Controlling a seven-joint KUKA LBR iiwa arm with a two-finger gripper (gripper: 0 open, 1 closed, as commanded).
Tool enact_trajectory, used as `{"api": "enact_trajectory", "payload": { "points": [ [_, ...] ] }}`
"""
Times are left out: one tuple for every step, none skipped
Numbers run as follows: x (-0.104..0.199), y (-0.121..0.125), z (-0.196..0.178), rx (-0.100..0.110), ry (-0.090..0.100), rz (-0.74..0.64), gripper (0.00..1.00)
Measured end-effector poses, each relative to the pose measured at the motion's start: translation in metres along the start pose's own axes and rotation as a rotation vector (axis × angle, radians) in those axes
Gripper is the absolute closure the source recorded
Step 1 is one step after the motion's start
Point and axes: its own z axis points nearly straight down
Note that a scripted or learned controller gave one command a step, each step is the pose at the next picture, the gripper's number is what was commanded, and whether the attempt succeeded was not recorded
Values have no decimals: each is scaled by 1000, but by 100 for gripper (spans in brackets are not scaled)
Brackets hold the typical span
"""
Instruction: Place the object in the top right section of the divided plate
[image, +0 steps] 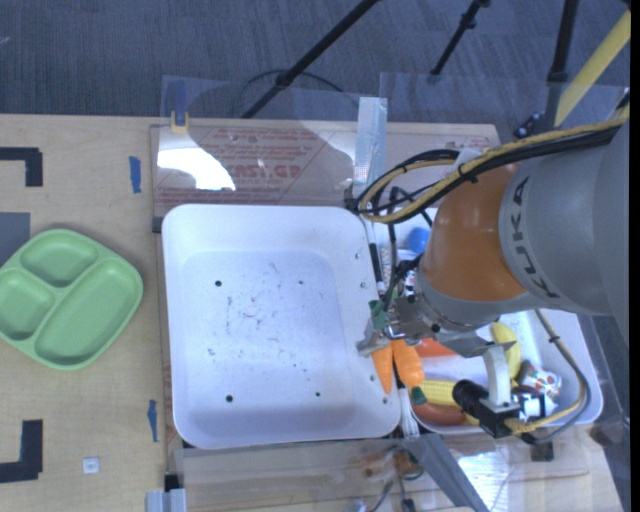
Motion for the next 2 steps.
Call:
{"api": "enact_trajectory", "payload": {
  "points": [
    [-8,-1,0,1,0,-42,100],
    [75,9,-2,0,0,30,100]
  ]
}}
